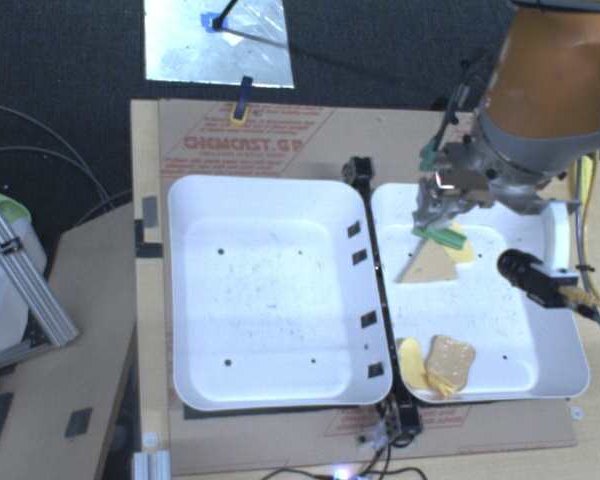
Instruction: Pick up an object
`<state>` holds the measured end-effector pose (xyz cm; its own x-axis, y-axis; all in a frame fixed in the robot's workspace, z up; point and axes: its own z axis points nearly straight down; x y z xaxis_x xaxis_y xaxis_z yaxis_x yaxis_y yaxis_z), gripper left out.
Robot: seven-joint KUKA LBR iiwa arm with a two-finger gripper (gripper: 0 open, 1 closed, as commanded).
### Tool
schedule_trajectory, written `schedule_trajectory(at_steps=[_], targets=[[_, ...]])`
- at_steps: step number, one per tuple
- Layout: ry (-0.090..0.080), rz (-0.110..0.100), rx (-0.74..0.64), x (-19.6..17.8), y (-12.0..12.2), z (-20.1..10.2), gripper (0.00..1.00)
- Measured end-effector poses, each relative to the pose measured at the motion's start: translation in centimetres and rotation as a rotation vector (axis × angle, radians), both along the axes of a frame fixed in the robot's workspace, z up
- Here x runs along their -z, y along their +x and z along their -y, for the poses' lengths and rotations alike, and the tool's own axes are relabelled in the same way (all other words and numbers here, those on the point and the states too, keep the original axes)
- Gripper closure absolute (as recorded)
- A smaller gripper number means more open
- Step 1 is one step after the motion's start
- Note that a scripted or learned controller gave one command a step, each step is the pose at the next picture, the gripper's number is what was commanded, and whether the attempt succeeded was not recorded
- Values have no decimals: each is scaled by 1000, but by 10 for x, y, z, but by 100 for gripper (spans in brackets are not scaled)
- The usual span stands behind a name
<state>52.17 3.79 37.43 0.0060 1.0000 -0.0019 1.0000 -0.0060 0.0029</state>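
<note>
The gripper [436, 208] hangs over the back part of the right bin [555, 368], low above its floor. Whether the fingers are apart or together cannot be told; their tips merge with the things beneath them. Nothing is visibly caught between them.

Just under and slightly in front of the tips lies a small green piece [442, 236], its long axis running from back-left to front-right. It rests against a pale yellow item [461, 247] and touches the top of a tan wedge [429, 265], which points up toward the gripper and broadens toward the front of the bin. My judgement is that the green piece is the nearest target, almost straight down from the tips.

Well apart, at the bin's front-left corner, sit a yellow banana-like piece [410, 363] and a waffle-patterned biscuit [449, 362], touching. The left bin [200, 368] lies beside it on the tabletop [90, 268].
</note>
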Motion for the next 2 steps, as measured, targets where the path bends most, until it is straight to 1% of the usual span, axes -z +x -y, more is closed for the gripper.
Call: schedule_trajectory(at_steps=[1, 2], targets=[[2, -4, -4, 41, -33, 35, 100], [7, 2, -22, 9, -36, -90, 100]])
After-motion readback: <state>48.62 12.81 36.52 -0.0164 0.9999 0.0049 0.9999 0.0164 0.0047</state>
